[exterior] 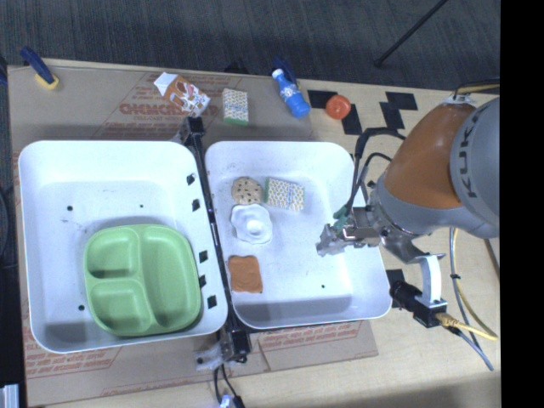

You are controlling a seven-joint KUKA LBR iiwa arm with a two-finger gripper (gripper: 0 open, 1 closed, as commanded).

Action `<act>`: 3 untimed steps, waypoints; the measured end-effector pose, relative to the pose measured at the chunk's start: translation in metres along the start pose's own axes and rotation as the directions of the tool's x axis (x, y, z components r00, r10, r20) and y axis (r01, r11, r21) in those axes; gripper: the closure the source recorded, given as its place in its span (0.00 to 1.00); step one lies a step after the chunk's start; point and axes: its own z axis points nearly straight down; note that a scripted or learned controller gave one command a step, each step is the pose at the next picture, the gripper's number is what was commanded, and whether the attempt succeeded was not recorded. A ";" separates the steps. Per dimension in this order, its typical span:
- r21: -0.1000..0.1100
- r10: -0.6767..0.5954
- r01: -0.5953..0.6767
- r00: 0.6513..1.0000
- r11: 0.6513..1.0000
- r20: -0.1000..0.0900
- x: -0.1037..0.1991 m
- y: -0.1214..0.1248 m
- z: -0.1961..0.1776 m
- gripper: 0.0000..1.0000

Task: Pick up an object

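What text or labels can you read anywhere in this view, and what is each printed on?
"KU": dark letters on the arm's grey housing, cut off at the edge.
Red print on the cardboard sheet behind the bins: too blurred to read.
Snack packet, blue bottle: print too small to read.

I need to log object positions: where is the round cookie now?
The round cookie lies in the right bin, toward its far left corner, just left of the patterned square packet and above the white cup.

Bright, even overhead light here; the white bins (51, 177) nearly blow out, soft shadows pooling along their lower walls. Top of frame falls dim. Slightly soft, grainy throughout.
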 end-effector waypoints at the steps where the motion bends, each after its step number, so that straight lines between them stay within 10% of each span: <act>1: 0.000 0.000 0.000 1.000 1.000 0.000 0.000 0.000 0.009 1.00; 3: -0.004 0.002 -0.002 1.000 1.000 0.001 -0.042 0.000 0.009 1.00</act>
